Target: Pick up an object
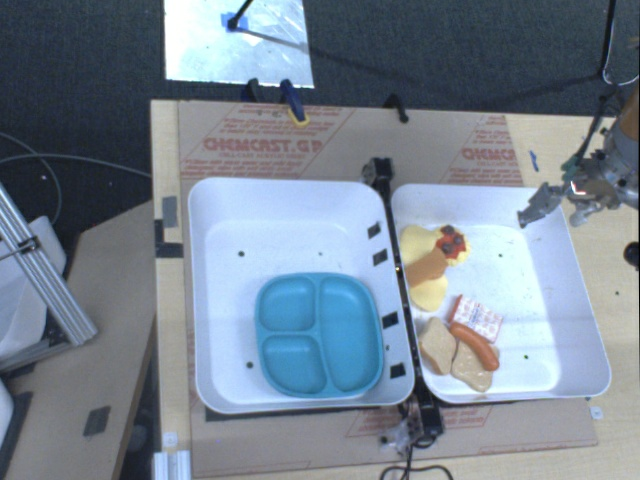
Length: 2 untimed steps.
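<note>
Dark carpet surrounds the desk [100,268], whose top is covered by a brown cardboard sheet [440,138] printed with red lettering. Two shallow white bins sit side by side on it. In the left bin [215,208] a blue divided plate [320,333] lies flat near the front wall. The right bin [540,298] holds a cluster of toy food along its left side: a yellow and orange duck-like toy [432,256] with a red patch at its head, a small red-and-white packet [476,317] just below it, and a red sausage [474,344] lying across two tan bread slices [450,356] near the front corner. The grey arm reaches in from the right, and the tool [535,208] hangs over the back right part of the right bin, well apart from the food. Whether its fingers are open or closed I cannot tell, and nothing shows between them. A shiny silver sheet [238,28] lies on the carpet beyond the desk.
</note>
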Each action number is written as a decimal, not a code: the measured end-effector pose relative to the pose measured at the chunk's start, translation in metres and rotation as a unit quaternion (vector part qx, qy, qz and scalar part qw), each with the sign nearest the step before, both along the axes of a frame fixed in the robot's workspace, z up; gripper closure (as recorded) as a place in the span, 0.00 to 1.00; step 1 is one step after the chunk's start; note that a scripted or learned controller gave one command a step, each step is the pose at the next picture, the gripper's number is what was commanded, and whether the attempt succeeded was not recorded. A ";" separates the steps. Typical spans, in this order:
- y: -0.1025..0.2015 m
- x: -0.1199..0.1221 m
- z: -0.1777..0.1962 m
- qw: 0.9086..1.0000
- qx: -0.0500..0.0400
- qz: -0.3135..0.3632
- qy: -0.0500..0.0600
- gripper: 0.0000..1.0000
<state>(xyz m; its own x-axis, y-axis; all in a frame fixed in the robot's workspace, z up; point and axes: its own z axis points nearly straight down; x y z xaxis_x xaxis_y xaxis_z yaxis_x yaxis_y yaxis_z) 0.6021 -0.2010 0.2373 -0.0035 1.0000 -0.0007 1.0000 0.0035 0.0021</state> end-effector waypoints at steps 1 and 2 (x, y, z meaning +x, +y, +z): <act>0.061 -0.039 -0.123 1.000 0.003 0.002 0.007 0.00; 0.033 -0.087 -0.145 1.000 0.001 -0.004 -0.004 0.00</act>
<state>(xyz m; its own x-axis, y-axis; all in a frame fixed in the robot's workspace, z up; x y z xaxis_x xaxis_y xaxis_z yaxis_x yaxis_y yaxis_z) 0.5149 -0.1677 0.0919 0.0035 1.0000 0.0007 0.9999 -0.0035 0.0105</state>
